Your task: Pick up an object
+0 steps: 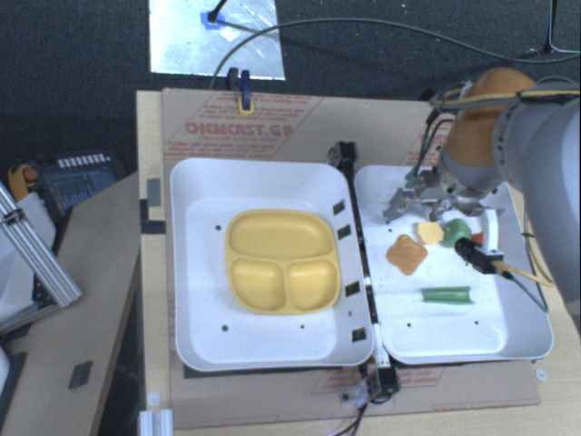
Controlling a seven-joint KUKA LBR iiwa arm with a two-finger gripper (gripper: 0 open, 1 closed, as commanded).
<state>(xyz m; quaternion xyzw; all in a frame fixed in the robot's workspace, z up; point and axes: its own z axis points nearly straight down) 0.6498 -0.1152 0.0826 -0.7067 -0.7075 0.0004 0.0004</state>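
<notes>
Two shallow white plastic bins (272,175) are borne side by side on the desk (100,271); a yellow three-compartment tray (277,260) lies in the left one. Above the right bin's far side, the hand (427,203) is seen, though whether it is spread or pressed together cannot be told. Beneath it are clustered a waffle-like orange piece (407,254), a flat green strip (447,293) and a small yellow chunk (429,233). A miss or a two-item pinch is judged likely, caused by this crowding.

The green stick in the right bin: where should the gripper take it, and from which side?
Probably mid-length, from straight above, fingers closing across its narrow width. The green stick lies flat and roughly left-right on the right bin floor, apart from the orange piece, so both long sides look open.
</notes>
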